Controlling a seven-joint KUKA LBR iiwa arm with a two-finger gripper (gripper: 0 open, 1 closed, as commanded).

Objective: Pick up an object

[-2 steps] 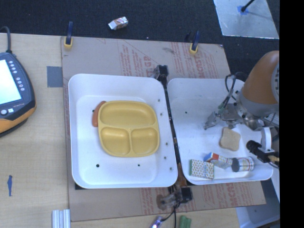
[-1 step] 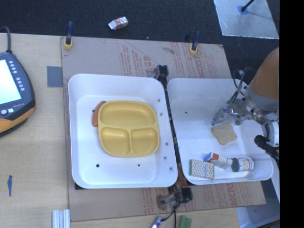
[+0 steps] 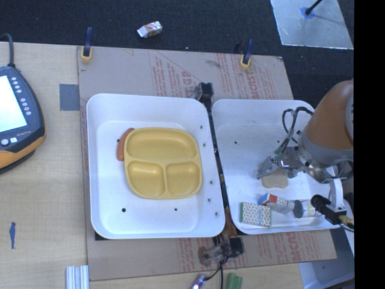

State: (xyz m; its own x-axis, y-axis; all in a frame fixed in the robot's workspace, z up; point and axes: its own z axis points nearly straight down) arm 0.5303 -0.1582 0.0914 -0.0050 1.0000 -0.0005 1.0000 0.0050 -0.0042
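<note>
In the right bin (image 3: 240,137), a small, probably light tan block (image 3: 275,180) is reached by the gripper (image 3: 272,165); its finger state cannot be told; its sides look best grasped.

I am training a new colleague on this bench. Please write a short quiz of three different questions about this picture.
1. True or false: the yellow tray lies in the right bin.
2. Which lies nearest the hand: A) tan piece, B) tube, C) patterned packet?
3. Fill in: the tray has ___ compartments.

Key: 1 false, it lies in the left bin; 2 A; 3 three.
</note>
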